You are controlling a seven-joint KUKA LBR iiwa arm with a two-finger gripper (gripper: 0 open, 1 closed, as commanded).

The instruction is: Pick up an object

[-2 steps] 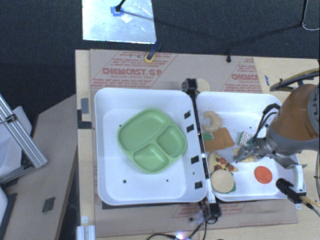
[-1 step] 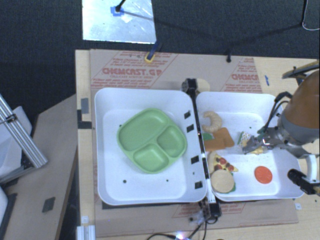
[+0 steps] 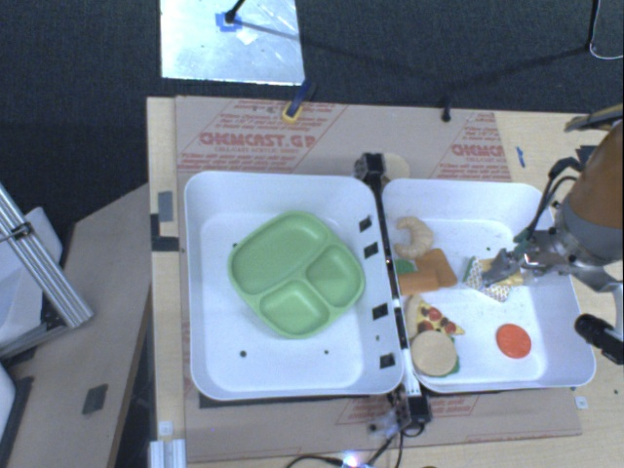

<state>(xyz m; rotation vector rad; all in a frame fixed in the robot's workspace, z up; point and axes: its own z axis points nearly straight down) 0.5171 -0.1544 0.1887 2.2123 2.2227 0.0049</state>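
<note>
Nearest edge, right bin: a round bun-like toy sits in the corner, a pizza slice just behind it, a red disc off to its right.
Left bin: holds a green divided plate, lying flat, well apart from the arm's work.
Mid right bin: an orange-brown block lies against the divider; a pale croissant shape sits behind it.
Gripper: low over a small yellow-and-white checkered piece at mid-bin; fingertips appear to touch it.
Jaw state: cannot tell; tips blur into the piece.
Step in hand: likely the grasp itself, at the checkered piece.
Next move: calls for a firm close, then a straight lift clear of the bin wall.
Far bench: cardboard sheet; beyond it a shiny metal plate.
</note>
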